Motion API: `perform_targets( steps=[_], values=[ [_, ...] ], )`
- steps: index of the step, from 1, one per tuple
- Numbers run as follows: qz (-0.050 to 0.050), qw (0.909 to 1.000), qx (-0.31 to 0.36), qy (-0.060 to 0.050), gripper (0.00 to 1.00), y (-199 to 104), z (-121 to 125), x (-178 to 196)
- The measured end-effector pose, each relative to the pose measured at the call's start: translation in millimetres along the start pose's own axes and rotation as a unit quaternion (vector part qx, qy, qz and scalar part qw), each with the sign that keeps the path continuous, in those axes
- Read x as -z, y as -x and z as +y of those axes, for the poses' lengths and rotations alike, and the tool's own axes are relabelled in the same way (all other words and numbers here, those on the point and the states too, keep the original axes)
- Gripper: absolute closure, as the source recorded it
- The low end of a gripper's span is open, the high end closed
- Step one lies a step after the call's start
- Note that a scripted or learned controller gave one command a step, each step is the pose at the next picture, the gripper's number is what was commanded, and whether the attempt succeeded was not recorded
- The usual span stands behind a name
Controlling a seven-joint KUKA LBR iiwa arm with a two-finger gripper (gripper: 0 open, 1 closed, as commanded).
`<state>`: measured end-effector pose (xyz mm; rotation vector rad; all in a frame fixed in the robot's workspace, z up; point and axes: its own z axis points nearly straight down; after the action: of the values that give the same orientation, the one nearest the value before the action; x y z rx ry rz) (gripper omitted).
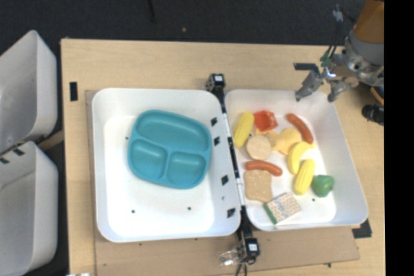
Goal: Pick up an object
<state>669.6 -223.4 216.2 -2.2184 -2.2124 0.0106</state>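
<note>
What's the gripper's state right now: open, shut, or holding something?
Gripper: open, holding nothing, raised above the far right corner of the right bin.

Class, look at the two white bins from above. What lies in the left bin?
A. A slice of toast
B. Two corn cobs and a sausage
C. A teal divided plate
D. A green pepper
C. The teal divided plate lies alone in the left bin, while the corn, sausages, toast and green pepper all sit in the right bin.
</note>
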Motion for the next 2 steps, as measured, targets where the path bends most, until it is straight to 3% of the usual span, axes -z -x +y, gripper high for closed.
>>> perform_targets(
  steps=[1, 2],
  values=[
    [-0.002, 1.0, 0.001, 0.006, 0.0, 0, 3, 8],
    [-0.001, 1.0, 0.002, 0.004, 0.0, 4, 6, -54]
  ],
)
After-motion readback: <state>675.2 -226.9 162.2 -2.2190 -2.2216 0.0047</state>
